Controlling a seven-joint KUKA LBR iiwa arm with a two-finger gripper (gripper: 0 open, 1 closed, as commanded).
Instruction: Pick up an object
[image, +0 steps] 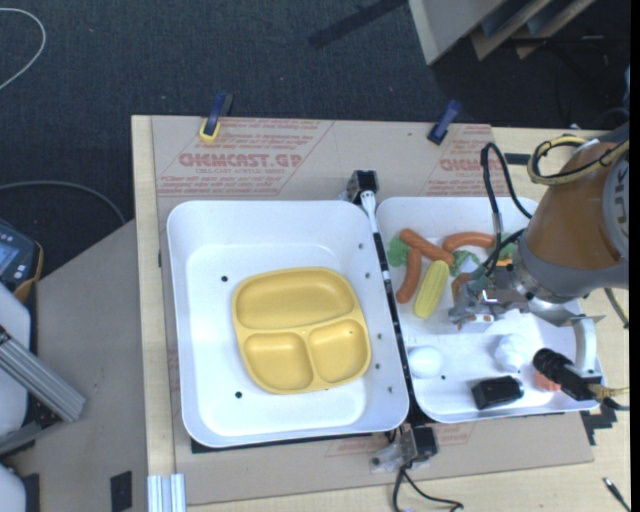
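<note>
Bench (150, 300): a board with red print along its far edge, held by a yellow clip (212, 122) at far left and a blue clip (443, 123) further right.
Left bin (195, 260): white and shallow, holding one thing.
Yellow plate (298, 328): a divided plate with one large section on the far side and two small ones on the near side, lying flat in the middle of the left bin.
Right bin (430, 400): white, touching the left bin along a shared edge.
Hot dog (407, 283): orange-red, near the far left corner of the right bin, just beside the corn.
Corn cob (431, 287): yellow, lying lengthwise, pointing toward the far side.
White ball (425, 360): near the left wall of the right bin, on the near side.
Sausage (467, 241): orange, curved, by the far wall.
Green piece (465, 262): small, just under the sausage, partly hidden by the arm.
Gripper (476, 305): low over the middle of the right bin, just right of the corn; whether its jaws are spread or pressed together cannot be told, and nothing is seen between them.
Black block (496, 392): near the front wall.
White lump (510, 349): just beyond the black block.
Arm (570, 235): grey and orange, coming in from the right over the right bin.
</note>
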